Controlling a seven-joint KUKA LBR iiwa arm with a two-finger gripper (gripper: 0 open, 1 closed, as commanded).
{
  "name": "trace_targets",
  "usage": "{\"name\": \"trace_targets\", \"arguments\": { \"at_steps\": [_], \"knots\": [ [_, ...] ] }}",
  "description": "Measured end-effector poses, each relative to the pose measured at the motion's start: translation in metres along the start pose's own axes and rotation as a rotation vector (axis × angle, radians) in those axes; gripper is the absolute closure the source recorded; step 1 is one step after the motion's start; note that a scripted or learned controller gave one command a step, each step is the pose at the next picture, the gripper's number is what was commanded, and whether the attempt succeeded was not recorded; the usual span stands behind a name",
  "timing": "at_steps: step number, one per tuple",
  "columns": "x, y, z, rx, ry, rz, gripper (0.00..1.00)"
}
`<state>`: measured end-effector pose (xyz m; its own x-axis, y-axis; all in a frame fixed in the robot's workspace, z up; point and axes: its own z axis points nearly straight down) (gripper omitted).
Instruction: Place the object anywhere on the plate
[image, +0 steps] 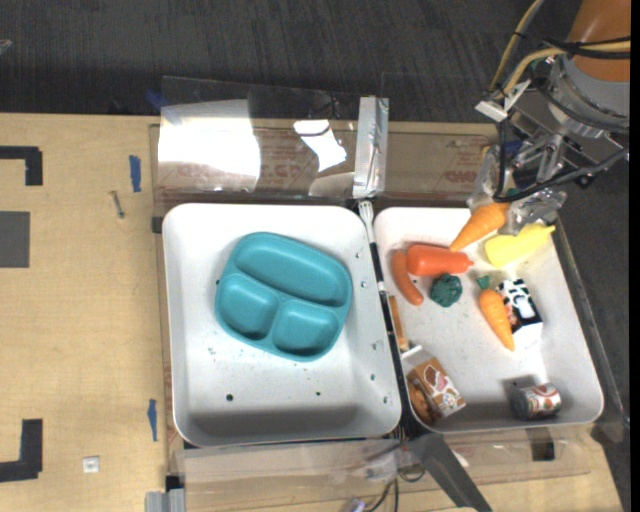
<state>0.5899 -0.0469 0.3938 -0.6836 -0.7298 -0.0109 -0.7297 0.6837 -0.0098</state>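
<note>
A teal plate (285, 295) with three compartments lies in the left bin (190, 330). My gripper (522, 195) hangs over the far right corner of the right bin (580, 340), open, with nothing between its fingers. Just below it lie an orange carrot (480, 225) and a yellow toy (518, 245), side by side. Further toys lie in the same bin: a red-orange vegetable (437, 260), an orange sausage shape (405, 277), a dark green lump (447, 290) and a second carrot (497, 316).
A black-and-white carton (520, 300) sits beside the second carrot. A small can (535, 400) and a brown snack packet (437, 388) lie near the right bin's front wall. A clear plastic sheet (260, 140) stands behind the left bin.
</note>
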Motion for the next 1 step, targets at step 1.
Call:
{"name": "trace_targets", "arguments": {
  "at_steps": [1],
  "knots": [
    [-0.0288,0.0829,0.1047,-0.013,0.007,-0.074,1.00]
  ]
}}
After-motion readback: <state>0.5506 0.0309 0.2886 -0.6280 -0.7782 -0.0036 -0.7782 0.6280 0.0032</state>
